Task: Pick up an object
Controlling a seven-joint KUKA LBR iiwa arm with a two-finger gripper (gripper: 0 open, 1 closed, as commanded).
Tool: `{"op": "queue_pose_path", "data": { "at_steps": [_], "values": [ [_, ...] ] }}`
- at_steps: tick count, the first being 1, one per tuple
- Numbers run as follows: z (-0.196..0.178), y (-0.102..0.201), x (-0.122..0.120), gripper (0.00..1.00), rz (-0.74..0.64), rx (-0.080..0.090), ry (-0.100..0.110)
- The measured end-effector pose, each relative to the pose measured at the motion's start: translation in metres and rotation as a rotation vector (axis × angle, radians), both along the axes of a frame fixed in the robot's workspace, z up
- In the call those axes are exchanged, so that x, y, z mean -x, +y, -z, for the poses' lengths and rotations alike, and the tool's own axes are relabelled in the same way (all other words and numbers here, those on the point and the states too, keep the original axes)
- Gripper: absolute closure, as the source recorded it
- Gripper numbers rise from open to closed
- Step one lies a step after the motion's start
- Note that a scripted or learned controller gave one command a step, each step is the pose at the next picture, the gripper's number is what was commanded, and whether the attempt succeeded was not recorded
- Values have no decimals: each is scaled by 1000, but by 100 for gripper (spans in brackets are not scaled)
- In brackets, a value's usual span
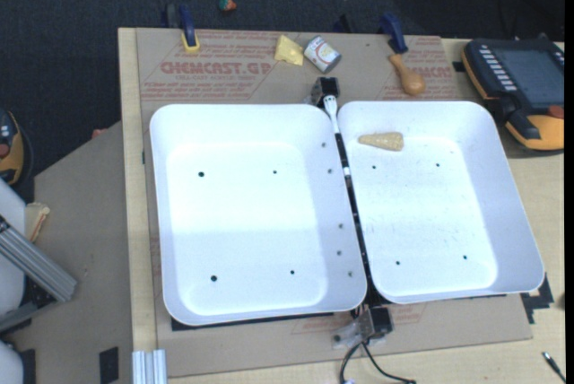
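A tan, cone-shaped object (381, 141) lies near the far rim of the smooth white right bin (502, 194). The glossy left bin (179, 194) sits touching it on the brown cardboard-covered worktop (134, 86).

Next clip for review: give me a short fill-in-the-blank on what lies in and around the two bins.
1. The tan cone-shaped object lies in the ____ bin of the camera view.
2. The yellow wedge rests on the ____, beyond the bins.
3. The small box sits just ____ of the yellow wedge in the camera view.

Missing words: right; cardboard; right
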State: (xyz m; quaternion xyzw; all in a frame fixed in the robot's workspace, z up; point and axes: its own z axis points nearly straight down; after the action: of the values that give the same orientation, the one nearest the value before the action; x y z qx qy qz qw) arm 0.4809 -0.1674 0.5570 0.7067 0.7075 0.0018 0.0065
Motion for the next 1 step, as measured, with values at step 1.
{"op": "queue_pose_path", "data": {
  "at_steps": [1],
  "values": [
    [82, 68, -9, 0, -6, -10, 21]
  ]
}}
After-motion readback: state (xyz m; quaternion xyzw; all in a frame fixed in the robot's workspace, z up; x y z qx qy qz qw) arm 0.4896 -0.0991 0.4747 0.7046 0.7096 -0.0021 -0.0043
